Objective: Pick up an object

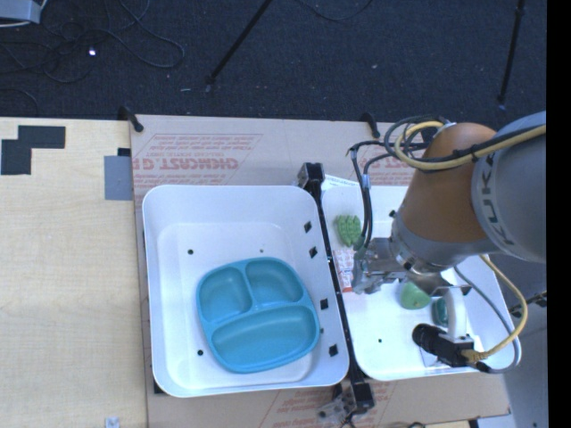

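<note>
Looming orange-banded arm (451,194) hides my claw (370,275); I can't tell its state. I'd descend squarely over the green object (348,229) in the right bin (384,364).

Even, diffuse overhead light; bench (62,266) and white bins (169,239) bright, near washed out. Floor (268,43) beyond the bench dark, detail lost. Soft shadow along the left bin's inner walls. Slight overall softness, low resolution. Mild sheen on the blue tray (259,315).
</note>
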Available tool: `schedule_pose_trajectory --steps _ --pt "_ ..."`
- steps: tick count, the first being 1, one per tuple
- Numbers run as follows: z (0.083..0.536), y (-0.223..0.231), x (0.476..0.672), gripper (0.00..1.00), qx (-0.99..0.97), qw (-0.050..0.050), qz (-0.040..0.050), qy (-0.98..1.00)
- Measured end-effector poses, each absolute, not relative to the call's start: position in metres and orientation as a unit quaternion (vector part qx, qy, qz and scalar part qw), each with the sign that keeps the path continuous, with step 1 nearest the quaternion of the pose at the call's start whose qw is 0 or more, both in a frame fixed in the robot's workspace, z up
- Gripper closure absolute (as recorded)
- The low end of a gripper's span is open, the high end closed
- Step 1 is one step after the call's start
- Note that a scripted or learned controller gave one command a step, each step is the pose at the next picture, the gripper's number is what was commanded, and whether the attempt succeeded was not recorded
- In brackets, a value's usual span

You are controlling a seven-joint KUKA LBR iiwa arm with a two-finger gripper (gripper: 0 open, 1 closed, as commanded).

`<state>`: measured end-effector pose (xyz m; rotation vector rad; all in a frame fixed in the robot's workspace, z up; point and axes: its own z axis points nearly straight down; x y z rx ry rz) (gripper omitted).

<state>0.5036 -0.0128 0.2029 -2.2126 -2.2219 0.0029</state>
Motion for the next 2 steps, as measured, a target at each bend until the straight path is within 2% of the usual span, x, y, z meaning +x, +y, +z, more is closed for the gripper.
schedule_pose_trajectory --steps 1,2 --pt "0.201 0.036 0.509 1.0 -0.706 0.002 0.0008 -0.709" --pt "0.224 0.086 0.52 1.0 -0.705 0.001 0.0 -0.709"
